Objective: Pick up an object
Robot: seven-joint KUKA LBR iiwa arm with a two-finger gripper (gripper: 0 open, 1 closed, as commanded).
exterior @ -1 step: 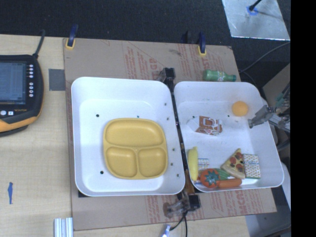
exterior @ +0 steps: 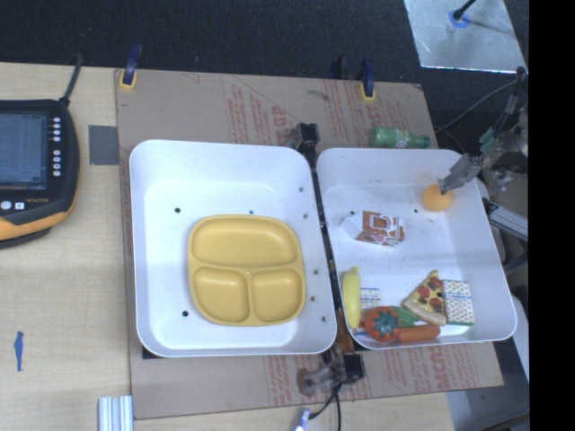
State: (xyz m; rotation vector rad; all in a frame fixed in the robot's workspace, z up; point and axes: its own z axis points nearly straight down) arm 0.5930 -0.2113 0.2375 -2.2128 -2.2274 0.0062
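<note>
My gripper [exterior: 456,176] reaches in from the right over the far right corner of the right bin [exterior: 476,241]. Its tip is right beside an orange ball [exterior: 437,198] on the bin floor, and I cannot tell whether it touches the ball. A brown and white packet [exterior: 381,228] lies mid-bin. Along the near edge are a yellow banana [exterior: 351,296], a toy pizza slice [exterior: 426,296], a small patterned box [exterior: 458,303], a red and green toy [exterior: 386,323] and a sausage [exterior: 419,334].
The left bin [exterior: 162,232] holds a yellow divided plate [exterior: 245,268]. A green bottle [exterior: 399,137] lies on the cardboard behind the right bin. A teach pendant [exterior: 31,169] sits at the far left of the bench. Clamps stand at the cardboard's back edge.
</note>
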